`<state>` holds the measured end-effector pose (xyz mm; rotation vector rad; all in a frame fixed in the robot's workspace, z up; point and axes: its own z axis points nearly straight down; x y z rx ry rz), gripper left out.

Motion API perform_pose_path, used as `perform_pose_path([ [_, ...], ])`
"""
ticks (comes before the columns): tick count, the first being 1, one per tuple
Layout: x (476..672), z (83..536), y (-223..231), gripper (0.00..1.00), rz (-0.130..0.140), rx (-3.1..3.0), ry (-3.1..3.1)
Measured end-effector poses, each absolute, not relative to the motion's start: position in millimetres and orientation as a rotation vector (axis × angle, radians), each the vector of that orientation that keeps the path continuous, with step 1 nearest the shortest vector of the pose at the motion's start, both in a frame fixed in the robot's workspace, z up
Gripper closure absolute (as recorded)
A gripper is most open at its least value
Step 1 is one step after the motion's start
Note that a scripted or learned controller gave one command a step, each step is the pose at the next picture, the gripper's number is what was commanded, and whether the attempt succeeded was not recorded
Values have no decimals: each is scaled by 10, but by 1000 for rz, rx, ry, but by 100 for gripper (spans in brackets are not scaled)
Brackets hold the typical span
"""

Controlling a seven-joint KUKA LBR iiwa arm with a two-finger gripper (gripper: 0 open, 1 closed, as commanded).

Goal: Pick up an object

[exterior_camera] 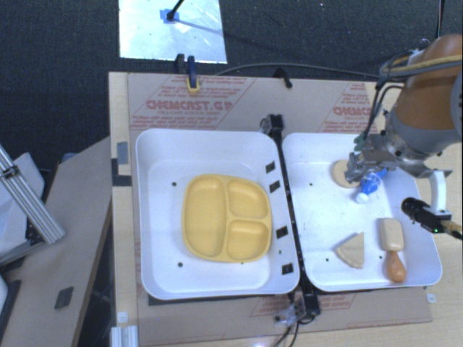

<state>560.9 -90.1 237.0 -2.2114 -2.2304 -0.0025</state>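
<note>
Reaching in from the right, the arm [427, 100] sets its gripper [363, 166] low over the far half of the right bin [318, 215], above a cluster of two small things: a blue item [369, 186] and a tan disc [338, 173]. The blue item lies just at the gripper's near side, seemingly touching it or close to that, and it pokes out toward the bin's middle. The disc sits just beside the gripper on the left, partly tucked under it. Whether the gripper is spread or closed cannot be told from this angle, as its dark metal body hides the tips, and nothing can be seen clamped in it.

The step in hand looks like the descent or closing on a target, most likely the blue item. To do it well, the gripper should be centred over one thing alone, so the disc is not nudged or caught along with it. It should also go down fully before closing and lift straight up. A rounded item like this may roll or squirt out if pinched off-centre.

Well apart, along the bin's near edge, lie a tan wedge [351, 250], a pale bun [391, 233] and an orange piece [396, 267]. The left bin [163, 194] holds a yellow tray [226, 217].
</note>
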Motion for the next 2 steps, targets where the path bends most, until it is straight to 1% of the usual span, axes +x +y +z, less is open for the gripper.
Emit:
perform_pose_path([
  [2, 5674, 2464, 209, 100, -4, -2210, -2233],
])
